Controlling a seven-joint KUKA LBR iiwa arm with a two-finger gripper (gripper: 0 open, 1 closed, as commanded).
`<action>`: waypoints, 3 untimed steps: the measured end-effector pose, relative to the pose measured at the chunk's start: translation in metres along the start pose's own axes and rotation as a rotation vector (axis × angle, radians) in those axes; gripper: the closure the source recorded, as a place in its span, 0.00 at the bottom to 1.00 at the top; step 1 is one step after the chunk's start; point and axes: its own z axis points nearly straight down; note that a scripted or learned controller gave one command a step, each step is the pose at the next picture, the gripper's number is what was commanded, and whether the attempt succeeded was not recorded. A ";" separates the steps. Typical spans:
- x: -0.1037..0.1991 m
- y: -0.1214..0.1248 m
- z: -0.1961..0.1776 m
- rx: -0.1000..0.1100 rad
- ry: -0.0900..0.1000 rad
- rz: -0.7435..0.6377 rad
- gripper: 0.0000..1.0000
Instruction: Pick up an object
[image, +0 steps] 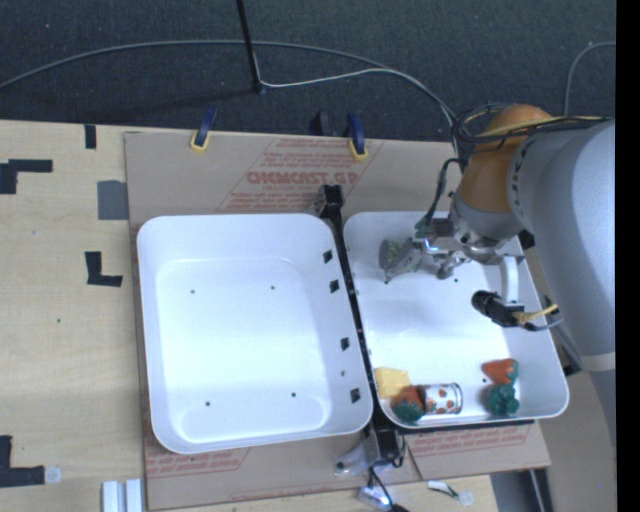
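From the overhead camera, the gripper (400, 258) hangs over the upper part of the right bin (455, 320); can't tell its finger state. The small can (443, 399) lies near the bottom wall, probably light, stiff and slippery, so grab it across the body. Yellow block (392, 380) and green toy (503, 399) crowd it; open floor above.

Two white bins (240, 235), one can (442, 399), one yellow piece (391, 380), three orange-and-green toys (501, 385)
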 end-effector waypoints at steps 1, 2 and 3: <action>-0.011 -0.010 -0.078 -0.012 0.000 0.000 0.00; 0.033 -0.007 0.002 -0.002 0.002 -0.002 0.00; 0.000 0.011 -0.001 -0.003 0.003 0.000 0.00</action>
